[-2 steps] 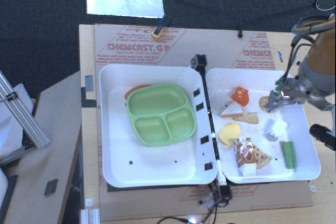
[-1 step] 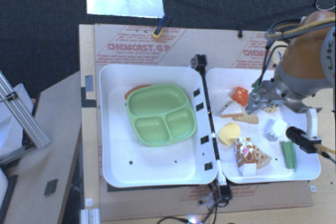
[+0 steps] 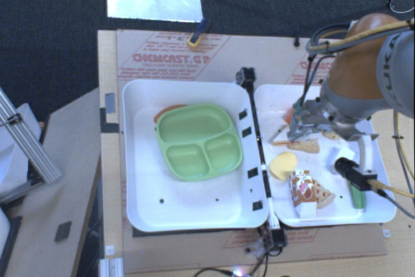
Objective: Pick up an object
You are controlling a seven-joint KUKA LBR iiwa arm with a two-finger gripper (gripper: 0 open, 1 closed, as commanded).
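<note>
The claw (image 3: 299, 130) was low in the right bin (image 3: 382, 207), whether spread or pressed together I could not tell. Just beside it lay a tan cracker-like piece (image 3: 305, 146); nearer the front sat a yellow round object (image 3: 283, 165) and a small printed box (image 3: 303, 191). The left bin (image 3: 139, 204) held a green divided tray (image 3: 198, 141).

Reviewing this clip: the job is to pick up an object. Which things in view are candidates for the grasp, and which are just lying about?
In play:
gripper, low in the right bin
cracker-like piece beside it
yellow round piece
small printed carton
green marker

Lying about:
green divided tray in the left bin
orange item under the tray
cardboard sheet
</note>
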